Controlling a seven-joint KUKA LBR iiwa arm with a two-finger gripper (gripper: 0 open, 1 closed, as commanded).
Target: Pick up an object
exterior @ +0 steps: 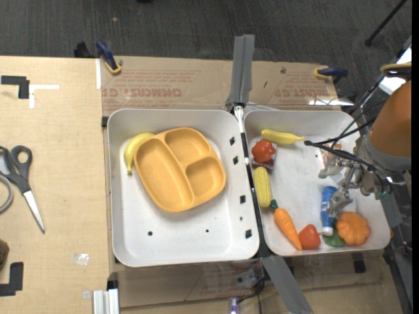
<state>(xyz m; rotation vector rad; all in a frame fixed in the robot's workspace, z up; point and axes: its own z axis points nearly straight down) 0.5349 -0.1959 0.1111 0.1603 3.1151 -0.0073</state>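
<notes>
Metal two-finger gripper [338,200] is low in the right shallow white bin [294,120], fingers a narrow gap apart, nothing between them. Tips touch or sit just beside the small blue plastic bottle [326,208]. Orange toy pumpkin [353,228] is near at 5 o'clock, red toy pepper [309,237] at 7.

orange divided plate [180,169] in left bin [124,241], toy vegetables [288,226] in right.
</notes>
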